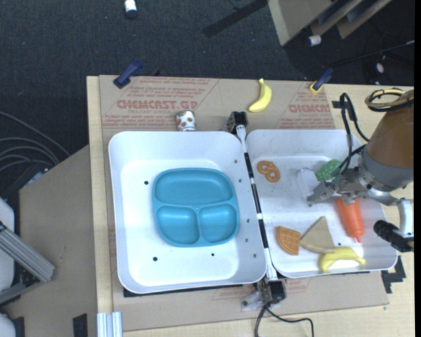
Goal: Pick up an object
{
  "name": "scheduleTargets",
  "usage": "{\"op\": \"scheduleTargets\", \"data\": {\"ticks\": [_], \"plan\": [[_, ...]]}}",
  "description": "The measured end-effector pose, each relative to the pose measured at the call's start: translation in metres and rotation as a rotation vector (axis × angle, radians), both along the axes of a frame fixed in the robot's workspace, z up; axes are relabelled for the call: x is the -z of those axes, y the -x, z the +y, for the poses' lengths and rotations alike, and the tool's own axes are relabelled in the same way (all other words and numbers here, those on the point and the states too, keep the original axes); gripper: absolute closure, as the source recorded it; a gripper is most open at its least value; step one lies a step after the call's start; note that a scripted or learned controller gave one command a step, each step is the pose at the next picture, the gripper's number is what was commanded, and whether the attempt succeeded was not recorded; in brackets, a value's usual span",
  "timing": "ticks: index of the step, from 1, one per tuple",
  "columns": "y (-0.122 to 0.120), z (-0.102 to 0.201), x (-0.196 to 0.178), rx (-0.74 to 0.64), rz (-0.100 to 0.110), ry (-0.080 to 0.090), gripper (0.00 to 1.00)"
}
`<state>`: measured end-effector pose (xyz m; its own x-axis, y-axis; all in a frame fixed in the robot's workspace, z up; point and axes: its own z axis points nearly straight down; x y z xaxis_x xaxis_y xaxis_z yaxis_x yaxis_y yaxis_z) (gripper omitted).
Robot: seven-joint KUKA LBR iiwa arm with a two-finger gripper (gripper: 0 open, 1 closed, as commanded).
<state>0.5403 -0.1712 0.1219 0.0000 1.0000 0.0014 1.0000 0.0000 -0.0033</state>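
The fingers (320, 195) appear parted and clamped on nothing, low in the right bin (289, 148), with the green object (327, 171) just behind them and the carrot (352, 218) just beside, so closing here risks nudging either aside ungrasped.

Dark carpeted floor (59, 39) surrounds the pale wooden counter (99, 217); grey cables (26, 155) trail at left, a cardboard box (316, 16) sits above.
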Motion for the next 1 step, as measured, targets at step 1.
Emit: {"op": "scheduleTargets", "data": {"ticks": [1], "plan": [[-0.1053,-0.0075,0.0367,0.000,-0.003,0.002,0.00]]}}
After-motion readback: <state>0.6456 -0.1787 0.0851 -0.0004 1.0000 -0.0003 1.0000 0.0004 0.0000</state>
